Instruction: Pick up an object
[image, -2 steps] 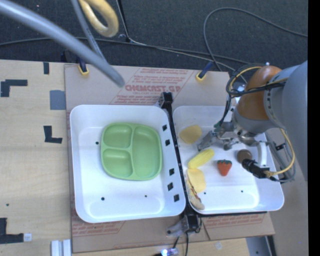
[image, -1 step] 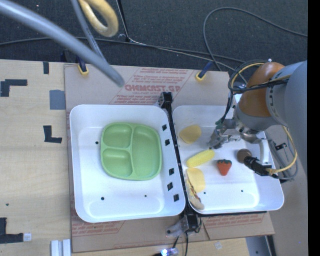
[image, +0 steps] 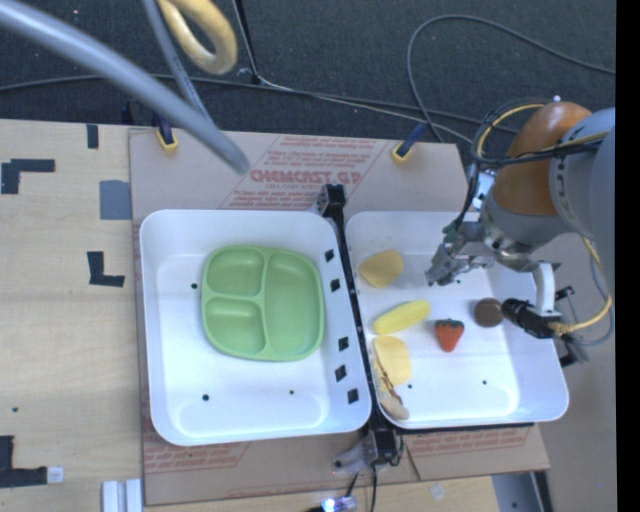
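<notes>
So the arm's hand (image: 447, 264) hung over the upper part of the right shallow white plastic bin (image: 520, 395), and honestly I couldn't tell how far it was open or if it had anything. Nearest pickable thing was a pale yellow rounded toy piece (image: 381, 268) just to its left. Below and left of the hand lay a yellow banana-shaped toy (image: 401, 317), with a red toy strawberry (image: 449, 334) right below the hand. A small brown ball (image: 487, 312) sat down and to the right. Way off left, the other white bin (image: 165, 320) had a green divided plastic plate (image: 264, 303)
</notes>
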